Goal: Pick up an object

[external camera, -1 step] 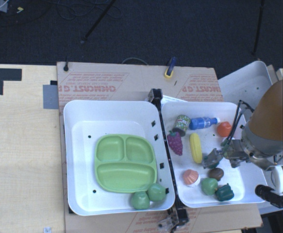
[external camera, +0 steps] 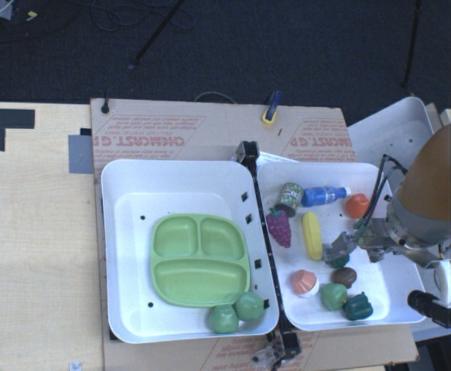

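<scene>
The right bin [external camera: 395, 308] holds several toy foods: a yellow corn cob [external camera: 312, 235], purple grapes [external camera: 279, 227], a blue bottle [external camera: 323, 196], a small can [external camera: 290, 195], an orange-red tomato [external camera: 357, 205], a pink cupcake [external camera: 304, 282], a brown kiwi [external camera: 344, 277], a light green pepper [external camera: 333, 295] and a dark green pepper [external camera: 357, 307]. My gripper [external camera: 339, 250] hangs low over the right bin, just above the kiwi and right of the corn. Its grey fingers [external camera: 336, 250] point left. Nothing shows between them.
The left bin [external camera: 124, 207] holds a green divided plate [external camera: 199, 259] and two green apples [external camera: 237, 314] at its front edge. A black divider clip [external camera: 248, 153] sits between the bins. The arm's orange band [external camera: 434, 176] looms at the right.
</scene>
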### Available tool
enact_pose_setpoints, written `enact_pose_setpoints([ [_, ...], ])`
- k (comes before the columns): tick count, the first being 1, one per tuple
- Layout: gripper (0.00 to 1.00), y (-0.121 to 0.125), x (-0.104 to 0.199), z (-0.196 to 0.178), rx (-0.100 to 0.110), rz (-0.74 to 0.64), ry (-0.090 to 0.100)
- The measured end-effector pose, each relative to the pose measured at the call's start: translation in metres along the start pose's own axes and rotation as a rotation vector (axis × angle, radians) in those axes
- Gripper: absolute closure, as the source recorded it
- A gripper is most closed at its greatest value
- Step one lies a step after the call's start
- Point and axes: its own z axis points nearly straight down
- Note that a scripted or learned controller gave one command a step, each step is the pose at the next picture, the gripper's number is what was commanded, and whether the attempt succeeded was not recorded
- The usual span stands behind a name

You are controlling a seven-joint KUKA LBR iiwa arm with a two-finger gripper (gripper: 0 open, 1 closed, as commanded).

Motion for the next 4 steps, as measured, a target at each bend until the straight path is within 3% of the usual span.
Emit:
enact_pose_setpoints([
  [3,0.0,0.001,0.005,0.112,0.002,-0.001,0.002],
  [4,1.0,0.001,0.003,0.1,0.001,0.007,0.002],
])
